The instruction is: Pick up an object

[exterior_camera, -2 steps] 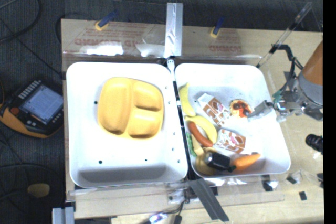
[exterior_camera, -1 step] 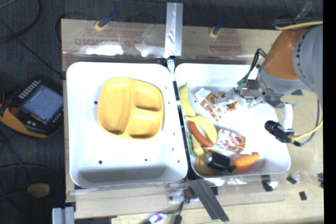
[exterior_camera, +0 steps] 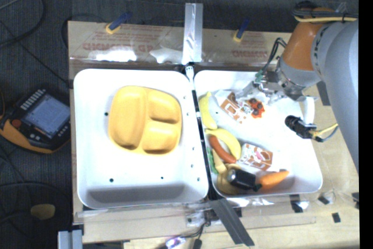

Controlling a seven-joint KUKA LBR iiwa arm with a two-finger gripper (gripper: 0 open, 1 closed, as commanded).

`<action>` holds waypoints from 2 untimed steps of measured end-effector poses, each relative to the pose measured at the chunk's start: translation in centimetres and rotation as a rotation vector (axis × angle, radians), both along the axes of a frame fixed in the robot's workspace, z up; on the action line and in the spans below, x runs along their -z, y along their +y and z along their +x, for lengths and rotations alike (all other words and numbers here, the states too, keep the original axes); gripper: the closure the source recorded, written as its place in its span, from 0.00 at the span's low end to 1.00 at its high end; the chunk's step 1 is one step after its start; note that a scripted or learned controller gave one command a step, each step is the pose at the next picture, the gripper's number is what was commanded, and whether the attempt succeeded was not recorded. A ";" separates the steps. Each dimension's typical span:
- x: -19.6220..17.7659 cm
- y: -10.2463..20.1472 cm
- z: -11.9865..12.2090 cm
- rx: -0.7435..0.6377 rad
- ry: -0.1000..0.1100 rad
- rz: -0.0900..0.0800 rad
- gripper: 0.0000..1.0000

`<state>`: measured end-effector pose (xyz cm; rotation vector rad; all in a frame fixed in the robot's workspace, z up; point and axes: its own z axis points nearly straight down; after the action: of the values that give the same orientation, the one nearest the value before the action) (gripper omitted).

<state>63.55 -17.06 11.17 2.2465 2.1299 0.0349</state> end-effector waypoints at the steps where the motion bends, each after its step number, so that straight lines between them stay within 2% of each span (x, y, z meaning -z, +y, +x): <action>1: -3.5 -4.3 0.2 0.021 0.049 0.014 0.00; 2: 0.4 -2.7 0.1 -0.081 0.049 0.014 0.00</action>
<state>63.62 -19.72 10.79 2.1897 2.2518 -0.0029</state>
